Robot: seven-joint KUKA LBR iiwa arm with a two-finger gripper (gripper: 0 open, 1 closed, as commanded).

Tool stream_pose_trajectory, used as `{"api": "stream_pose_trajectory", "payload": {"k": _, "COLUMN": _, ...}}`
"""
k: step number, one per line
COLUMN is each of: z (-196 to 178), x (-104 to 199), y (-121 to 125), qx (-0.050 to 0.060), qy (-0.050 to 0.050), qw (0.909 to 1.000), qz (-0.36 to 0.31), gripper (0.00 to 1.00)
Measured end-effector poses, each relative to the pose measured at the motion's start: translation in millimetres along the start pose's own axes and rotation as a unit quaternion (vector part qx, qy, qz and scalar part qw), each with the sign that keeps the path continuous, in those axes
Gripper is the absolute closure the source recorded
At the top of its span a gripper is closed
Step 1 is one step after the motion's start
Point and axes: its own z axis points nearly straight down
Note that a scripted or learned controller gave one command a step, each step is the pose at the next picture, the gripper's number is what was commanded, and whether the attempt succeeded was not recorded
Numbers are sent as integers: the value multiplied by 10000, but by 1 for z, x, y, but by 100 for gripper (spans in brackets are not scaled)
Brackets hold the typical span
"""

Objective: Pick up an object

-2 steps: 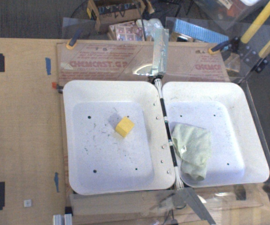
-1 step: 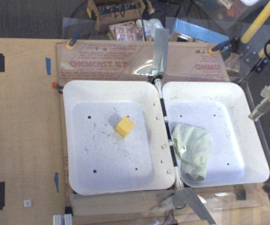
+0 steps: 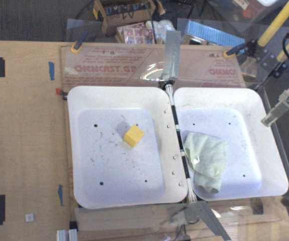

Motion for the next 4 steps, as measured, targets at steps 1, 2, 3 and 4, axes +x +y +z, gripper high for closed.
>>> {"api": "stream_pose_trajectory", "payload": {"k": 1, "z": 0, "x": 48, "y": 43, "qx": 3, "qy": 15, "qw": 9926, "qz": -1214, "gripper": 0}}
{"api": "stream_pose_trajectory", "payload": {"k": 2, "z": 8, "x": 89, "y": 79, "qx": -6, "qy": 15, "qw": 9456, "qz": -3254, "gripper": 0}}
{"api": "stream_pose_trajectory", "payload": {"k": 3, "z": 0, "x": 95, "y": 130, "qx": -13, "qy": 6, "qw": 9835, "qz": -1809, "gripper": 0}}
{"api": "stream_pose_trajectory", "payload": {"k": 4, "z": 235, "x": 171, "y": 148, "qx": -1, "qy": 31, "qw": 9690, "qz": -2471, "gripper": 0}}
